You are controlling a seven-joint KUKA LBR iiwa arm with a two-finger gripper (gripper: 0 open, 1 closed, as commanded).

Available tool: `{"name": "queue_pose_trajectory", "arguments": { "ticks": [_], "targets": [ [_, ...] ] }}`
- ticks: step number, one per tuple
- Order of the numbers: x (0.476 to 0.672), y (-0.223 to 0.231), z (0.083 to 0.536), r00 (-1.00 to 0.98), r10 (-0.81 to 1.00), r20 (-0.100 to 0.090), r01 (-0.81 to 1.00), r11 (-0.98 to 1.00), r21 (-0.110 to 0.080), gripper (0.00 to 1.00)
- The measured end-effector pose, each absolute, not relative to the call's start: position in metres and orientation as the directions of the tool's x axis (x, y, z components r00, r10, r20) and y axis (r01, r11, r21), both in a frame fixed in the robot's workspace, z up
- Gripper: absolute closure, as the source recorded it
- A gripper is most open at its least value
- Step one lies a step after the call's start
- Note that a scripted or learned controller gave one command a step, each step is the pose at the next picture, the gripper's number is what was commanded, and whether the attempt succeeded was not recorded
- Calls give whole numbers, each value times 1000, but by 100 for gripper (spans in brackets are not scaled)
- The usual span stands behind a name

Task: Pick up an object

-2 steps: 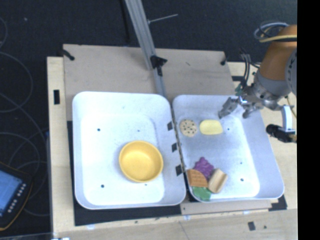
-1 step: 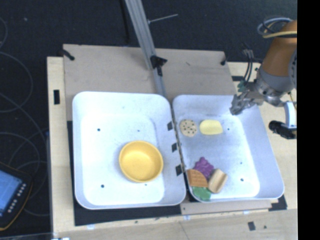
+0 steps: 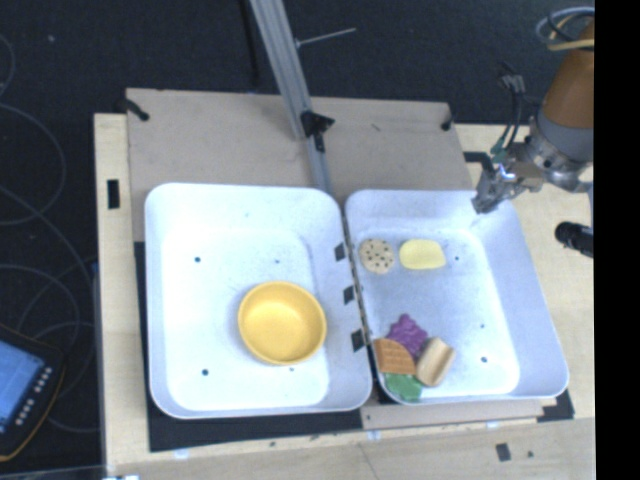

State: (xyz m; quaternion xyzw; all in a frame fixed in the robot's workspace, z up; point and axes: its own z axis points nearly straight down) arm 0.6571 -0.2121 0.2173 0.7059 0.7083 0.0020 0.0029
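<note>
Two bins: shallow white plastic trays sit side by side on the bench, the left bin [image 3: 180, 228] and the right bin [image 3: 510, 298].
Left bin: a round yellow plastic bowl [image 3: 282, 322] sits near the front, close to the wall between the bins.
Right bin, back part: a round tan cookie with dark chips [image 3: 376, 256] lies just beside a soft yellow oval piece [image 3: 422, 255].
Right bin, front left corner: a purple bunch of toy grapes [image 3: 407, 329], an orange-brown waffle square [image 3: 394, 356], a pale tan bread roll [image 3: 435, 361] and a small green piece [image 3: 403, 388] lie bunched together, touching.
Arm: grey with an orange band, reaching in from the right.
Gripper [image 3: 487, 200]: it hangs over the back right corner of the right bin, well apart from every toy.
Fingers: too small and blurry, so I cannot tell if they are spread or closed; nothing is seen between them.
</note>
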Motion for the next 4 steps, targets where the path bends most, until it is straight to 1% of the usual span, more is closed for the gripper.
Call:
{"name": "queue_pose_trajectory", "arguments": {
  "ticks": [1, 2, 3, 4],
  "targets": [
    [658, -212, 226, -4, 1000, 1, 1000, 4, 4, 100],
    [628, -168, 228, -5, 1000, 0, 1000, 5, 1, 100],
    [615, -116, 224, -6, 1000, 1, 1000, 6, 1, 100],
    [588, -63, 223, -6, 1000, 1, 1000, 6, 0, 100]
  ]
}}
